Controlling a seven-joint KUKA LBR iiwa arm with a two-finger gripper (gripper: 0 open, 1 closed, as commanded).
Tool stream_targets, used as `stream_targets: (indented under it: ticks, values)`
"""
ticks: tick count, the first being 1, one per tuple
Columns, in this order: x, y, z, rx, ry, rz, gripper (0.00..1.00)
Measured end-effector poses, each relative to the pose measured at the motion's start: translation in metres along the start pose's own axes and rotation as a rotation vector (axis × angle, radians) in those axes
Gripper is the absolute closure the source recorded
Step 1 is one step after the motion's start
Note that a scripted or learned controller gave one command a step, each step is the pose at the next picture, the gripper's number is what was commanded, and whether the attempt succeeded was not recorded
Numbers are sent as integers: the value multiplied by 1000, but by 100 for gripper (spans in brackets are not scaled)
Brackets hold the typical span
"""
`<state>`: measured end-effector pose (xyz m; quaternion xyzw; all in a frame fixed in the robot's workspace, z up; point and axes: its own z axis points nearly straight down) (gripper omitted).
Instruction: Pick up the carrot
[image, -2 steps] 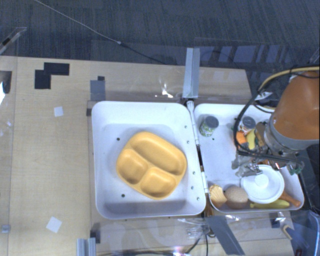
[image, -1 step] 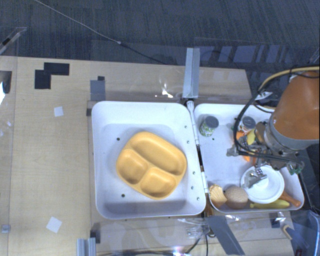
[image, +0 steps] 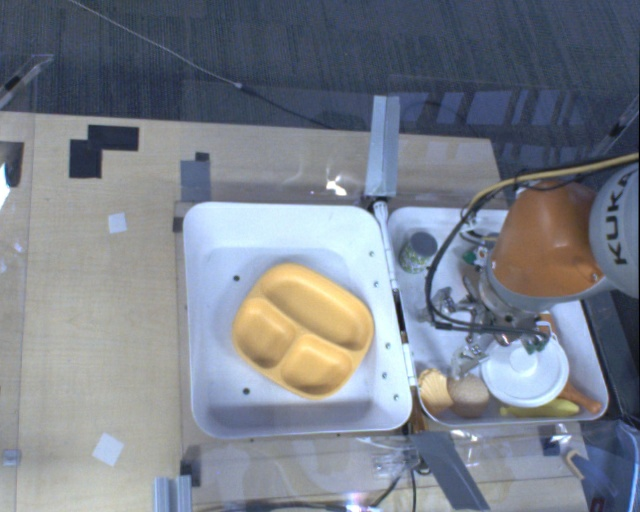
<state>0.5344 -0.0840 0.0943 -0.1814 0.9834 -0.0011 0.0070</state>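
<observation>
Camera view, single frame. Carrot (image: 588, 402): an orange sliver at the lower right corner of the right bin (image: 596, 345), lying against the bin's bottom wall, mostly hidden behind the white bowl (image: 524, 375); only its end shows, so its lie cannot be judged well. Just left of it along the same wall, a thin yellow item (image: 538, 409), banana-like, partly under the bowl's rim. Further left in the bin's lower left corner, a brown roundish piece (image: 469, 396) touching a yellow ridged piece (image: 433, 388). Gripper (image: 487, 345) hangs low in the middle of the right bin, just above and left of the bowl, well apart from the carrot; nothing seen between its fingers, and whether the claw is open or closed I cannot tell, metal parts and cables clutter it. Orange band (image: 545, 243) of the arm covers the bin's upper right. Small grey-green can (image: 417, 250) stands in the bin's upper left corner. Left bin (image: 205, 300) holds a yellow divided plate (image: 303, 328), three compartments, set at a tilt near centre. Both bins rest on the wooden bench (image: 90, 330).
</observation>
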Motion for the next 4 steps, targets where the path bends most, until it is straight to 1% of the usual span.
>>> stream_targets:
  ticks: [1,2,3,4]
  values:
    - [-63,-54,6,0,1,96,0]
    - [-67,-54,-8,3,-9,96,100]
    - [-109,-33,-97,2,-7,158,100]
    - [-26,-29,4,1,-2,156,100]
